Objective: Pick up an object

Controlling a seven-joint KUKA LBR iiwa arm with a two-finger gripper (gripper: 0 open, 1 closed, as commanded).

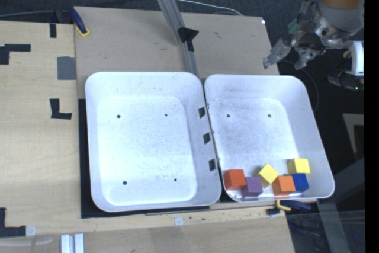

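Several small cubes lie bunched in the near corner of the right bin [310,105]: an orange one [235,178], a purple one [253,185], a yellow one [268,173], a second orange one [283,184], a blue one [300,182] and a second yellow one [299,165]. My gripper [289,58] hangs above the bench beyond the right bin's far right corner, well away from the cubes. Its two fingers stand apart, open, with nothing between them.
The left bin [90,92] sits beside the right one, with black clips [206,137] along their shared rim. A slanted metal pole [167,2] rises behind the bins. A yellow-and-blue clamp [80,23] lies at the far left, another [287,205] at the near edge.
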